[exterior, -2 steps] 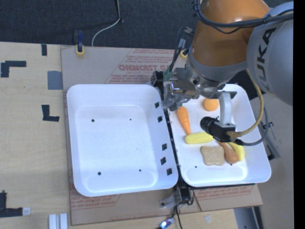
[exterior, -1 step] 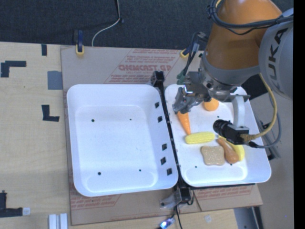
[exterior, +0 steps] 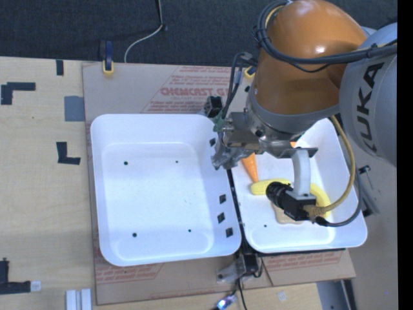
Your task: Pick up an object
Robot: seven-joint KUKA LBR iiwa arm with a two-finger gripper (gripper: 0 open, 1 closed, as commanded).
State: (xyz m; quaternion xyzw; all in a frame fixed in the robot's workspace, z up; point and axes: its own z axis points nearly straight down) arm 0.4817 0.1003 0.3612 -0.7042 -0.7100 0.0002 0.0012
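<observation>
Orange-banded wrist (exterior: 303, 50) is seen looming over right bin (exterior: 342, 234) | pincer (exterior: 227, 152) is placed at the bins' shared rim, state cannot be told | orange cone (exterior: 250, 166) and yellow banana (exterior: 261, 187) are found in right bin | left bin (exterior: 151, 186) beside it on desk (exterior: 39, 192).

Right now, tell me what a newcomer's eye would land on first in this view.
The arm first: its big orange band fills the upper right, looming over the right bin. Beneath it in that bin lie a yellow piece and an orange piece, partly hidden by the wrist. The left bin is a broad white sweep at centre.
</observation>
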